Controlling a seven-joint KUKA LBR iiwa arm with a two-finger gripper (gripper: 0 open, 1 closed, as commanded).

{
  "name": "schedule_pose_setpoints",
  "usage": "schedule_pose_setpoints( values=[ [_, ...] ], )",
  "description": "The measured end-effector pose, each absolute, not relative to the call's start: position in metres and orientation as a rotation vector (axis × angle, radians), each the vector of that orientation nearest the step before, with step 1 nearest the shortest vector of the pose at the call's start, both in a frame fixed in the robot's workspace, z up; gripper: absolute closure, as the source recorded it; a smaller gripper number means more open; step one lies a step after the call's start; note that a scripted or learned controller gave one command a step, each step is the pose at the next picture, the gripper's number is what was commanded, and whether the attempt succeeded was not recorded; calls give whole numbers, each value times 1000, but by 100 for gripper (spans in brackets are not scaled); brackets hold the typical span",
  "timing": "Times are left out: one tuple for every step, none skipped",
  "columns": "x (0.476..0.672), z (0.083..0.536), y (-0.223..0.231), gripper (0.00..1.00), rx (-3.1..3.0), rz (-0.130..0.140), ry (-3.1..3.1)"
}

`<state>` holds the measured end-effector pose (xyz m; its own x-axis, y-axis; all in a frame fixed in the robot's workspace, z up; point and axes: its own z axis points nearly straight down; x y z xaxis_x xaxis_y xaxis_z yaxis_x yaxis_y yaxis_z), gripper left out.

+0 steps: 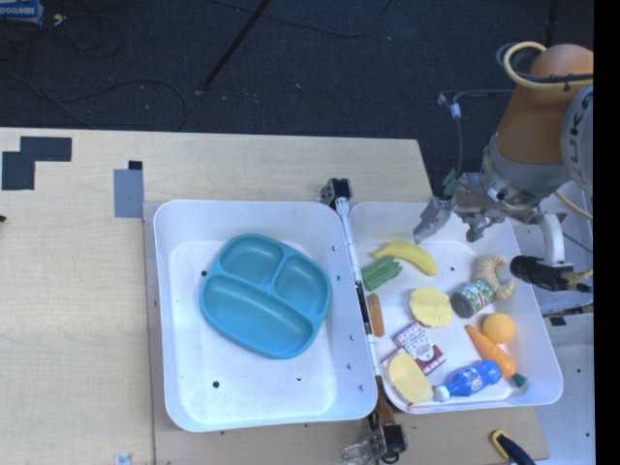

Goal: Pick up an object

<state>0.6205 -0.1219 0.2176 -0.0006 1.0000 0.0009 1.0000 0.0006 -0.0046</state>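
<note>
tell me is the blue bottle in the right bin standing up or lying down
Lying down. The blue bottle rests on its side on the floor of the right bin, near the front edge, beside the carrot.

The arm's jaws, spread and holding nothing, hang above the right bin (pixel 547 376) near a banana (pixel 408 256).

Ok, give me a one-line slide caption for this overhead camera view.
Open gripper hovers above right bin near a toy banana; blue plate in left bin.
</note>
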Motion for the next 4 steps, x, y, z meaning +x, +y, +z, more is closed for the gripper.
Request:
schedule_pose_setpoints(
  values=[
    [587, 109, -129, 0, -2218, 4, -2218],
    [548, 89, -113, 0, -2223, 0, -2218],
    [550, 102, -113, 100, -2228, -4, -2217],
    [620, 187, -39, 100, -2219, 2, -2220]
  ],
)
